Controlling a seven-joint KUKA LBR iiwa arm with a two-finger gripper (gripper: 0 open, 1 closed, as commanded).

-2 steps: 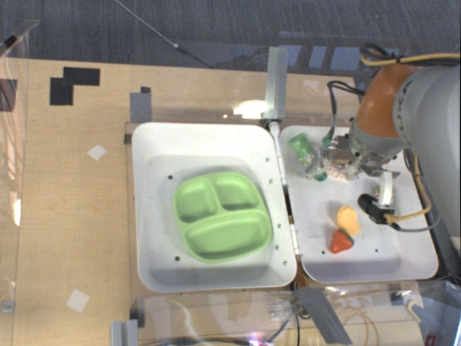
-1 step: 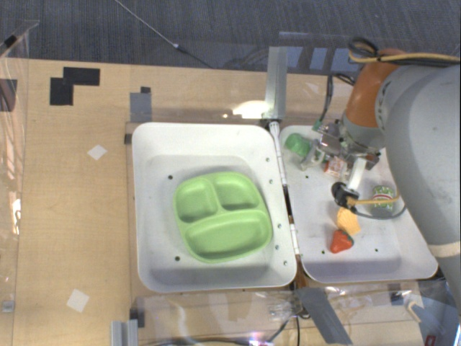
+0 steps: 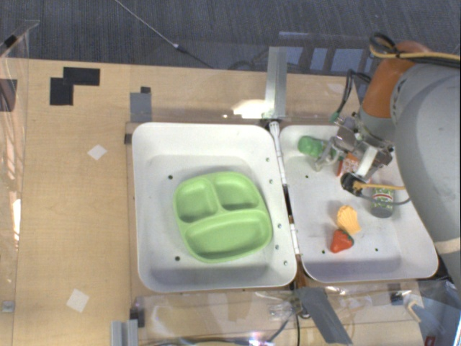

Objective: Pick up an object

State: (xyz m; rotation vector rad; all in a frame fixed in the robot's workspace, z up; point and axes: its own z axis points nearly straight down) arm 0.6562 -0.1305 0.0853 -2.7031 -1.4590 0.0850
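From the overhead camera, the left bin (image 3: 144, 215) held a green divided tray (image 3: 222, 216), lying flat near its centre. The right bin (image 3: 317, 254) contained a green object (image 3: 310, 145) at its far left corner, a yellow item (image 3: 348, 218) touching a red one (image 3: 341, 241) toward the front, and what appeared to be a small can (image 3: 382, 202) near the right wall. The gripper (image 3: 351, 157) stood low over the bin's far side, beside the green object; whether its fingers were parted or closed could not be determined.
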